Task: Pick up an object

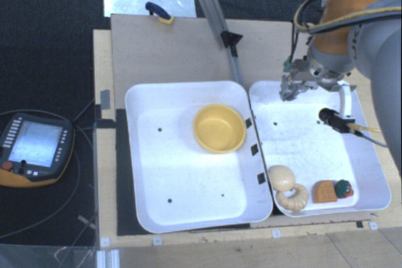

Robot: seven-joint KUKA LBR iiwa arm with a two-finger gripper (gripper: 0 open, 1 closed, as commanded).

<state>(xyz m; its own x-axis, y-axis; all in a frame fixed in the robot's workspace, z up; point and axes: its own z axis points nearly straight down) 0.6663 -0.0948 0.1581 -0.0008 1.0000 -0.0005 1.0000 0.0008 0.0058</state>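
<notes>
A yellow bowl (219, 128) sits in the left bin (151, 154), near its upper right part. In the right bin (314, 147), along the front edge, lie a cream rounded piece (281, 177), a beige ring-shaped piece (293, 197) and an orange block with a dark green knob (331, 190). My gripper (290, 92) hangs over the back left corner of the right bin, far from those objects, with nothing visible between its fingers.
A metal pole (210, 0) slants across the bench behind the bins. A pendant with a screen (32, 147) lies on the floor at the left. A black fitting with a cable (333, 118) sticks out beside the wrist above the right bin.
</notes>
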